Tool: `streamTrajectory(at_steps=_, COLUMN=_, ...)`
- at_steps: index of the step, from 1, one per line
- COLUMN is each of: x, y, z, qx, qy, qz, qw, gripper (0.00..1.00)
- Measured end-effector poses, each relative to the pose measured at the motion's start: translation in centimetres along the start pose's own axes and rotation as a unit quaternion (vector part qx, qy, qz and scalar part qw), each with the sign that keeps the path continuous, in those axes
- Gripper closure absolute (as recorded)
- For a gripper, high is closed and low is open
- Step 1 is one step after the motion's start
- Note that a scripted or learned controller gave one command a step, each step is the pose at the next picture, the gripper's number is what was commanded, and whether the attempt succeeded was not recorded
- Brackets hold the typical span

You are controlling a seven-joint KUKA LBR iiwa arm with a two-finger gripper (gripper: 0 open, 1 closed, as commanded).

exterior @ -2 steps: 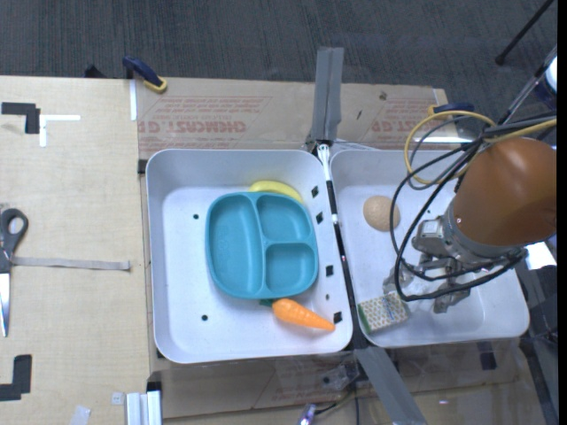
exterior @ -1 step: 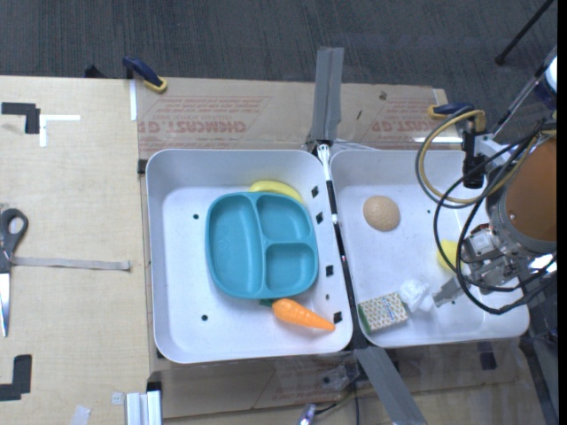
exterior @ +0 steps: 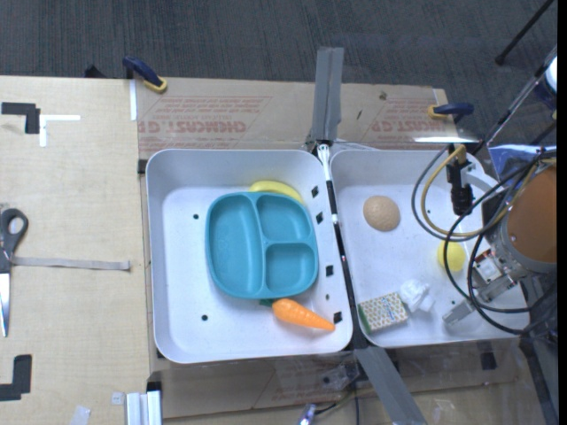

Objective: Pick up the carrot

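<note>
The orange carrot lies on the floor of the left bin, near its front right corner and just in front of the blue divided tray. Its thick end points left and touches the tray's front edge. My gripper hangs over the right side of the right bin, far to the right of the carrot, below the orange band and looped black cables. Nothing shows in its grasp.
A yellow item peeks out behind the blue tray. The right bin holds a tan ball, a yellow object beside the gripper, a crumpled white piece and a small patterned box. Scissors lie at far left.
</note>
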State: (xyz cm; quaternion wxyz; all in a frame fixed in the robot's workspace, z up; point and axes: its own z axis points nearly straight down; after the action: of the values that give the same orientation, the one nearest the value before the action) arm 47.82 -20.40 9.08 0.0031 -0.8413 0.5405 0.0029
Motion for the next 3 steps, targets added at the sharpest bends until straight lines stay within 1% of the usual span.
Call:
streamTrajectory(at_steps=1, x=-5.1, y=-2.4, z=0.0, qx=-0.001, qy=0.002, qz=-0.214, qw=0.9769, gripper=0.0)
streamTrajectory(at_steps=2, x=-5.2, y=-2.5, z=-0.9, qx=0.0, qy=0.001, qz=-0.21, qw=0.9776, gripper=1.0)
streamTrajectory(at_steps=3, x=-6.4, y=-3.8, z=-10.6, qx=0.0, qy=0.002, qz=-0.314, qw=0.9494, gripper=1.0)
